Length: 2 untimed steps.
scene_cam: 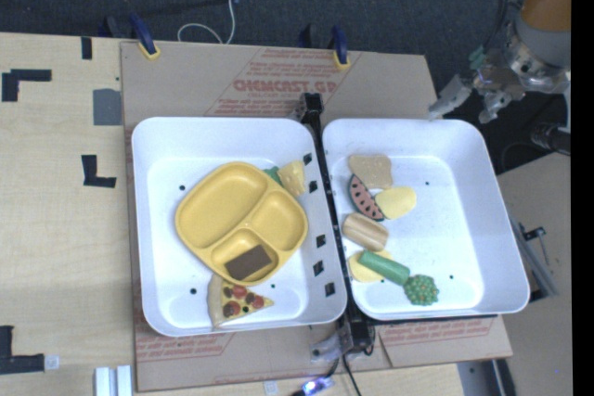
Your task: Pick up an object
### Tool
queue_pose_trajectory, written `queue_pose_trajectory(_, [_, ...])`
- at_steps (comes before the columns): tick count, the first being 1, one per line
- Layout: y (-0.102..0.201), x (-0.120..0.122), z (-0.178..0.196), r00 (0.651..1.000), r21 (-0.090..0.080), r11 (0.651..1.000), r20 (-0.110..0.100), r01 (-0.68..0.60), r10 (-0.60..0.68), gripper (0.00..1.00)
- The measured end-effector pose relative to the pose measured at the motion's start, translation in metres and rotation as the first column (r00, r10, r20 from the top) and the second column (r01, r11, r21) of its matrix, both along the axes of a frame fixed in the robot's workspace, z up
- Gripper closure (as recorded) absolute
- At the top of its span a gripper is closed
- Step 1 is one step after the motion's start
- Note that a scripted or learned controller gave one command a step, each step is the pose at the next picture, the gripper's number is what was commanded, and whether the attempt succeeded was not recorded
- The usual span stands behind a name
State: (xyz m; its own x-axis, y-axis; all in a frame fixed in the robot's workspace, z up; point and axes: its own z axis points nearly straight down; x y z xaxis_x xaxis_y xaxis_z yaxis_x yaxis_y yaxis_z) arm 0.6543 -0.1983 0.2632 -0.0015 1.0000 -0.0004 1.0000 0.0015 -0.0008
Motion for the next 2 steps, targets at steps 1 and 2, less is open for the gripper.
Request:
queue_pose_trajectory(1, [0.018,-0.013,-0.164,1.000,-0.001,1.000,0.007,-0.001,0.001,0.00])
queue_pose_trajectory(2, [0.087,0.018,-0.174,1.000,0.000,1.000,0.008,-0.006,0.006,0.00])
